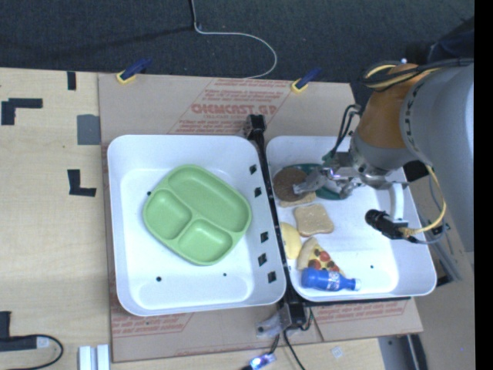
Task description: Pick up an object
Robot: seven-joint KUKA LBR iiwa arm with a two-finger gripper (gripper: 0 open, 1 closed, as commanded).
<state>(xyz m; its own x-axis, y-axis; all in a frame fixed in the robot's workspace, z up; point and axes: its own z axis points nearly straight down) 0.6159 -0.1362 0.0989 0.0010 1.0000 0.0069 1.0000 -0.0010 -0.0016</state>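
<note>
The arm's gripper (322, 182) sits low in the right bin (400, 280), by the brown round cookie (287, 182) near the bin's left wall, seemingly starting a grab, and next must close and lift.

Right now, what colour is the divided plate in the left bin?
Light green; the divided plate shows clearly in the camera view.

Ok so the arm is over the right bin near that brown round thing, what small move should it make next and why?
Probably a short drop straight down. The gripper hangs over the right bin, right at the edge of the brown disc, with the toast slice just below it in the picture. Nothing shows in its grasp yet, so the disc looks like the nearest thing to take.
</note>
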